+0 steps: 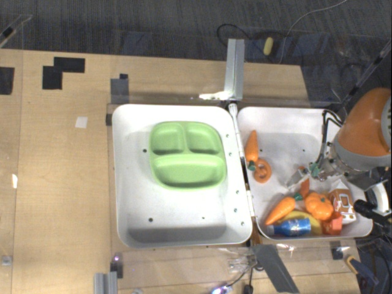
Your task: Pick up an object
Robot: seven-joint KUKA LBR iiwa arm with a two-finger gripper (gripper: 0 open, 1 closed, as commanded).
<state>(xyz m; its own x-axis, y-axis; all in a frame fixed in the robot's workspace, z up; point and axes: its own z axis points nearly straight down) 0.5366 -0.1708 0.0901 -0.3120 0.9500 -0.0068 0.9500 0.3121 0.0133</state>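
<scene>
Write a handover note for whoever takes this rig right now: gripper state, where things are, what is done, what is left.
Gripper: low over the right bin, above the toy pile; whether its fingers are open or shut cannot be made out, and nothing is seen held.
Things: two carrots, orange ring, orange fruit and blue item all lie in the right bin. Green divided plate sits in the left bin.
Done: arm positioned over the pile.
Left: grasp one object and lift it.
</scene>
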